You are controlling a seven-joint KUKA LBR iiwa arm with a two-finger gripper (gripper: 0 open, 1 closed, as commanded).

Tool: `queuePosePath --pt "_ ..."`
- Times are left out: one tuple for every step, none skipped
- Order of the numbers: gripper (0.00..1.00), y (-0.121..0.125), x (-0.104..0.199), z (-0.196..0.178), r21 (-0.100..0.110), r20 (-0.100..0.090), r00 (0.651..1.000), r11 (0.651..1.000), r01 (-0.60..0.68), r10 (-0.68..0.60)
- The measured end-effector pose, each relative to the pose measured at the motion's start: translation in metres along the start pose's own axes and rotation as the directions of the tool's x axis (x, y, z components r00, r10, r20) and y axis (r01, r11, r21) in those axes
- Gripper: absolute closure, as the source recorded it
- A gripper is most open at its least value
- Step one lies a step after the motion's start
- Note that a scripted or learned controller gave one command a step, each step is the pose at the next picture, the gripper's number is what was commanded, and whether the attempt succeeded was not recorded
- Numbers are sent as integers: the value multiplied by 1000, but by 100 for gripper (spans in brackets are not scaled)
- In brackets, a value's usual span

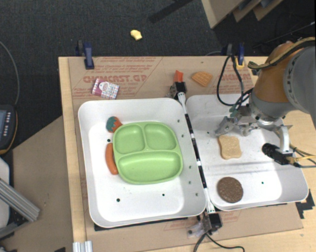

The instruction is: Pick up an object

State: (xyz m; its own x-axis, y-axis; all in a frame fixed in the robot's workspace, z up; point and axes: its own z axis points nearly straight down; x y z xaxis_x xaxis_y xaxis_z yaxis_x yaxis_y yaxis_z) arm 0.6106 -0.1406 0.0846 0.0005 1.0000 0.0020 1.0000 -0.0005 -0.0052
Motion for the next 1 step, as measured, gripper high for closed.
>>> queuePosePath --pt "0 -40 26 0 0 0 1000 1000 0 0"
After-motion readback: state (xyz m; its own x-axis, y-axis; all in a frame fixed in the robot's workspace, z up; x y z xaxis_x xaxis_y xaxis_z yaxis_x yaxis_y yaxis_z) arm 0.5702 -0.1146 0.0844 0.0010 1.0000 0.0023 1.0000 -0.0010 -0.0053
